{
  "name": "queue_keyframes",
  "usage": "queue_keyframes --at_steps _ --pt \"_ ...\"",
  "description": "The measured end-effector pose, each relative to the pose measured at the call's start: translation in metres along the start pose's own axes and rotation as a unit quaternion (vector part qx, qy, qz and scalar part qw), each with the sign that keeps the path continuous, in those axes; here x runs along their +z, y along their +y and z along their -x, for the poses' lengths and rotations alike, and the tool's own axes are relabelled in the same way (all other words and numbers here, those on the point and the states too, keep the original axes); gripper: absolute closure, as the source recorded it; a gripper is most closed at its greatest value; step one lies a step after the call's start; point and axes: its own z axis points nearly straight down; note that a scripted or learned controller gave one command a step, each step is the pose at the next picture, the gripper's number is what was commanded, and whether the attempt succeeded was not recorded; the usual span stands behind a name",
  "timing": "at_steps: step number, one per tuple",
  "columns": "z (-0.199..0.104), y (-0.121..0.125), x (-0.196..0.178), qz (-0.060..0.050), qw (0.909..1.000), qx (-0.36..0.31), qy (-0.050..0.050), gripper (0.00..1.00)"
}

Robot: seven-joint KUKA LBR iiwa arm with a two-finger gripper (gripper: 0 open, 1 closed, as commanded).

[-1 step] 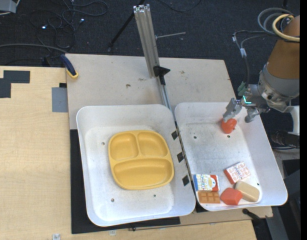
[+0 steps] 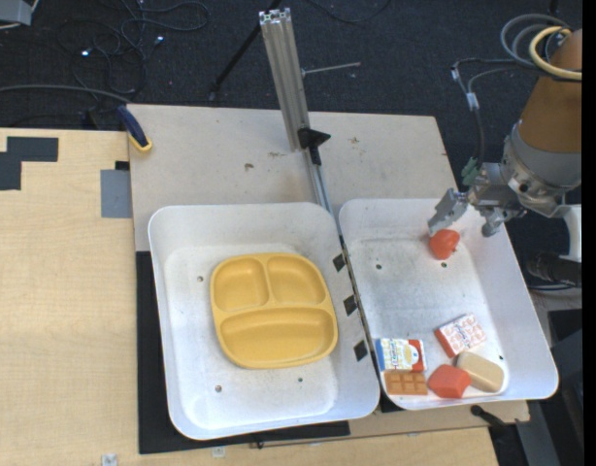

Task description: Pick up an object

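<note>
Claw (image 2: 470,216) | spread wide | red object (image 2: 444,244) just below left finger

A robotics lab, by every sign: grey KUKA arm (image 2: 548,134) with orange band, reaching over a bench (image 2: 376,153) set with two shallow white bins side by side, left bin (image 2: 182,377) and right bin (image 2: 531,357). Loose black cables (image 2: 133,13) strewn across a dark carpeted floor, a bare aluminium extrusion post (image 2: 283,76) bolted upright behind the bins. Toy-like test props rather than real goods: a yellow divided plate (image 2: 273,309), small plastic food pieces (image 2: 444,360) clustered in one corner.
</note>
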Motion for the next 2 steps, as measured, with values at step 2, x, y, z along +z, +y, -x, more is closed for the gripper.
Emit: queue_keyframes --at_steps 2 --pt "0.0 -0.014 0.099 -0.003 1.0 0.0 0.001 0.0"
